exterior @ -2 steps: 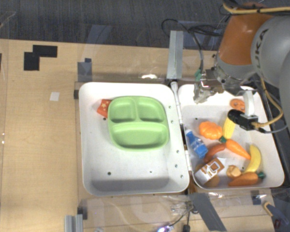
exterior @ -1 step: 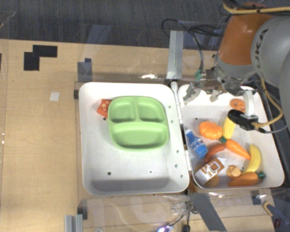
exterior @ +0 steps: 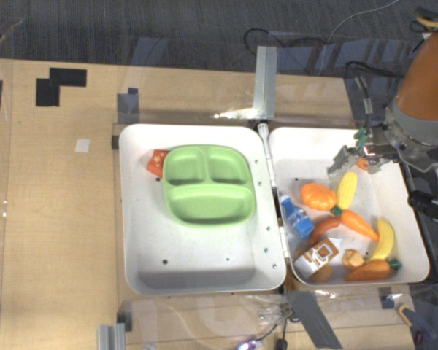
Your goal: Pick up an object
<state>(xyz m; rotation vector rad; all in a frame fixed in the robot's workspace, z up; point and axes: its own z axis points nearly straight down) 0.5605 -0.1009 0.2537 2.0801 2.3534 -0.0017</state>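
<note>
My gripper [exterior: 356,162] hangs over the back of the right bin [exterior: 306,141], just above and behind a yellow corn cob [exterior: 347,189]. Its fingers look spread apart, and I make out nothing held between them; a small orange spot shows just under them. In front of the corn lie an orange round fruit [exterior: 317,196], a carrot [exterior: 358,224], a banana [exterior: 383,239], a blue bottle [exterior: 298,218], a reddish sausage [exterior: 323,229] and a brown box [exterior: 317,258].
The left bin [exterior: 142,254] holds a green divided plate [exterior: 208,184] with a red piece [exterior: 156,163] tucked at its left edge. A metal post [exterior: 265,86] stands behind the seam between the bins. Cables run behind the right bin.
</note>
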